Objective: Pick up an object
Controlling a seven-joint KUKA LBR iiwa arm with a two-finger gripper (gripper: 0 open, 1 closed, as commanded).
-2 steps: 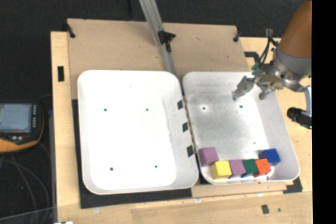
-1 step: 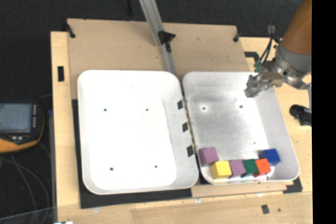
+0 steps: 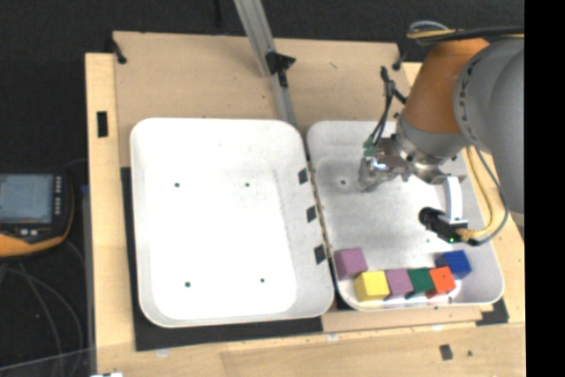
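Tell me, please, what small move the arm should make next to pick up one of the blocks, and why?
Probably shift the gripper toward the near edge of the right bin. It hangs over bare floor at the far end, while the blocks, such as the yellow block and purple block, sit clustered along the near wall.

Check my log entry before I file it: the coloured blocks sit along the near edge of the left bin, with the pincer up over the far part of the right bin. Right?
Not quite. The camera view shows the coloured blocks along the near edge of the right bin, not the left bin. The pincer is over the right bin's far part, as you wrote.
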